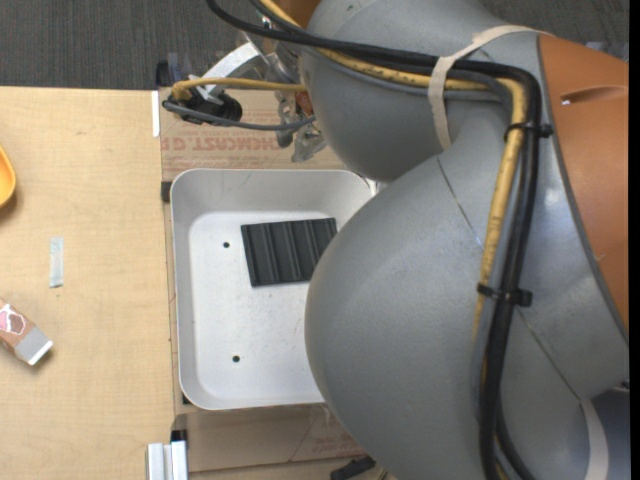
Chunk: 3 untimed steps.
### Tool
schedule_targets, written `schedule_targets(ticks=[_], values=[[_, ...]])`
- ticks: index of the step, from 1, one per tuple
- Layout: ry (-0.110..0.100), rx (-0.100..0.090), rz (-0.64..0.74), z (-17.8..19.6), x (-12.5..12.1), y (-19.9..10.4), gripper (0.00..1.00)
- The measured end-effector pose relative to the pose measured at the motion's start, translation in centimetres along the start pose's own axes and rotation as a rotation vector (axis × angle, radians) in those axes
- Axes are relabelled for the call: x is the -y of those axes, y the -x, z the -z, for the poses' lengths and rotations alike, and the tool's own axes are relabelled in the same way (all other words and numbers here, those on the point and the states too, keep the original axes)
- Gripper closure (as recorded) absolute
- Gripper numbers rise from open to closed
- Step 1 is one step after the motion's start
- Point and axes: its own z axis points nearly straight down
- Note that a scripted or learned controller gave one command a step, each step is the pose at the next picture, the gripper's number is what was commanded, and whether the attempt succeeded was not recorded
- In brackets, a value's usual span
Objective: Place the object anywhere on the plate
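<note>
A dark ribbed rectangular piece (288, 252) lies flat in the white bin (205, 373), toward its far side. The arm's grey body (440, 298) covers the piece's right end and the right part of the bin. At the far left edge of the wooden surface, an orange rounded rim (5, 180) pokes into view; it may be the plate. The arm's bulk, with an orange band (595, 158), hangs close under the camera.
A wooden bench top (90, 168) lies left of the bin, bearing a small grey strip (56, 263) and a brown-and-white packet (22, 334). Cardboard (235, 140) and black cables (215, 110) sit beyond the bin's far wall.
</note>
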Motion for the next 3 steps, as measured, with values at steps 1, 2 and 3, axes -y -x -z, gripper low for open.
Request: schedule_targets(ticks=[1,2,3], values=[[-0.001,0.003,0.498,-6.1,-0.1,-0.2,1.00],[-0.001,0.002,0.919,-11.2,-0.5,-1.2,1.00],[0.000,0.001,0.919,-11.1,-0.5,-1.2,0.00]])
